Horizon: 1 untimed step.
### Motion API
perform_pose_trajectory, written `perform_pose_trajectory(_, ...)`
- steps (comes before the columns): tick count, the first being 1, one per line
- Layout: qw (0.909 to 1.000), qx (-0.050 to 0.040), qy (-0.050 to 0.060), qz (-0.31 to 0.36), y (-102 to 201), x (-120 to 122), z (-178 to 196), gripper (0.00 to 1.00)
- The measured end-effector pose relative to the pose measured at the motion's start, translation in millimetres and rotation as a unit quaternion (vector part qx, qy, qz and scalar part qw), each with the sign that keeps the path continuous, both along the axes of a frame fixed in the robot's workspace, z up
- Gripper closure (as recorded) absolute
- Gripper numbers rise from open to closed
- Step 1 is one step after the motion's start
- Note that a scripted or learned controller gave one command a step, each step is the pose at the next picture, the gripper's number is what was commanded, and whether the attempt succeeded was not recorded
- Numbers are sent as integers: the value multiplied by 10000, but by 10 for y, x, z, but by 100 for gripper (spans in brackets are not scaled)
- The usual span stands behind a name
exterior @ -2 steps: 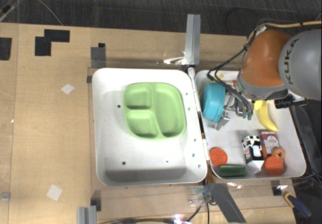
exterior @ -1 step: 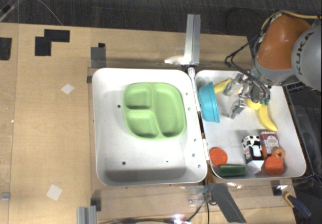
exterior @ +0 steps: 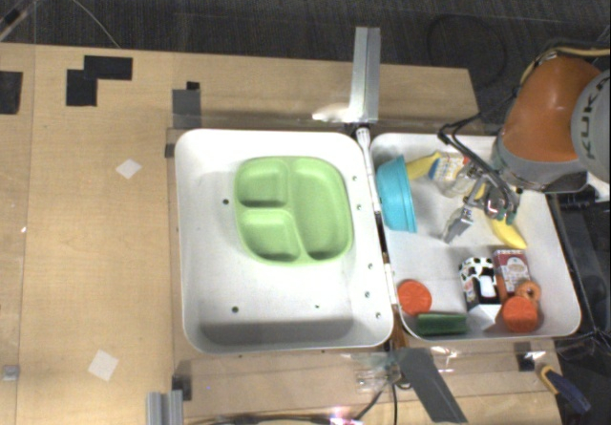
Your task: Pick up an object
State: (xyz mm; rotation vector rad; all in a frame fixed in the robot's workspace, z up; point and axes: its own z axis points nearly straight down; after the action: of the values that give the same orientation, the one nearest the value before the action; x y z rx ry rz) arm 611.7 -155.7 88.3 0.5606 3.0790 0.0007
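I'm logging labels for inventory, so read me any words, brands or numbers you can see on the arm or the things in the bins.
"KU": large dark letters on the arm's grey casing, cut off by the picture's edge.
Red and white packet in the right bin: has printing, too small and blurred to read.
Black and white box beside it: markings, unreadable.
Nothing else carries legible text.

Green tray [exterior: 290, 208] in left bin [exterior: 205, 251], hand [exterior: 462, 223] over right bin [exterior: 563, 289]

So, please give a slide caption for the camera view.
Arm's gripper over cluttered right bin; green divided plate in left bin.
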Motion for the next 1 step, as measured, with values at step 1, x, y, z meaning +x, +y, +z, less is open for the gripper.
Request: perform_pose_trajectory(1,9970,9,13,-771,-60,-432,16,0)
